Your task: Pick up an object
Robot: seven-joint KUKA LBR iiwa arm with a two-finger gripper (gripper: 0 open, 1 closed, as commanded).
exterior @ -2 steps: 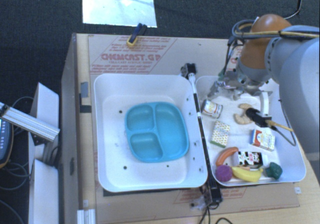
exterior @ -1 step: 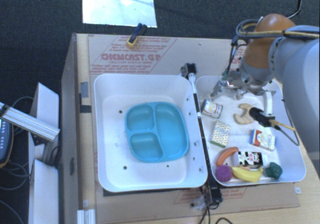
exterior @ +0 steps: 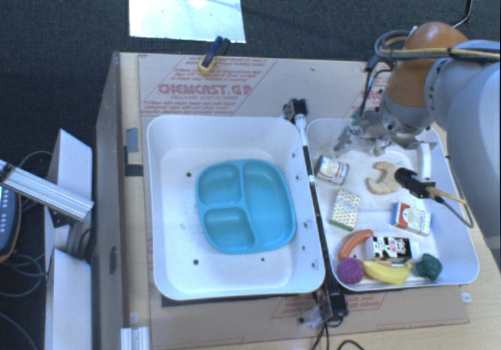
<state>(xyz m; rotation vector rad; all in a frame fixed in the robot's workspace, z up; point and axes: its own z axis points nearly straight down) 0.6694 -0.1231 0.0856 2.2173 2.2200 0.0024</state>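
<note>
A grey arm with an orange band reaches from the right, its claw (exterior: 368,137) low over the right bin's (exterior: 462,254) far end; whether it is clenched cannot be told. A small can (exterior: 331,170) lies just beside it, a tan curved piece (exterior: 383,177) nearby. Red print on the counter (exterior: 235,82) reads "CHEMCAST GP".

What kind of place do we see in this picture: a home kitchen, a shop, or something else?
Probably a robotics lab or test bench, not a kitchen. A grey arm reaches over two white bins, one holding a blue divided plate, the other small toy-like items such as a banana. Cables trail around the cardboard-covered bench.
</note>
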